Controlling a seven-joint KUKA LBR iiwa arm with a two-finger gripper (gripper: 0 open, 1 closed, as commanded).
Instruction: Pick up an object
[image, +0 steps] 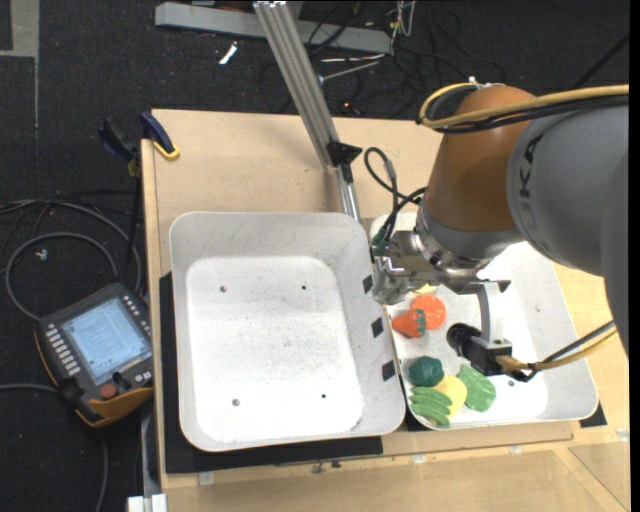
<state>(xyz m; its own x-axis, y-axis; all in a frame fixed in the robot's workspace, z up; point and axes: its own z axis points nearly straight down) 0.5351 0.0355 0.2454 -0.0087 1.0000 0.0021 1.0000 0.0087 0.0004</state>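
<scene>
The right bin (560, 400) holds a cluster of small toy foods. A red and orange piece (412, 320) lies just below my gripper (398, 282), with a rounder orange piece (430, 304) beside it. Nearer the front lie a dark green lump (425, 370), a yellow piece (452, 390), a light green piece (480, 390) and a ribbed green piece (432, 404). My gripper hangs low over the right bin's left edge, under the orange wrist band (480, 160). The arm's bulk hides its tips, and nothing shows as held.
The left bin (180, 240) sits beside the right one on the wooden bench (240, 160). A slanted metal post (300, 80) rises behind the bins. A black fitting with cable (470, 342) hangs off the wrist over the toys. A teach pendant (95, 345) lies on the floor at left.
</scene>
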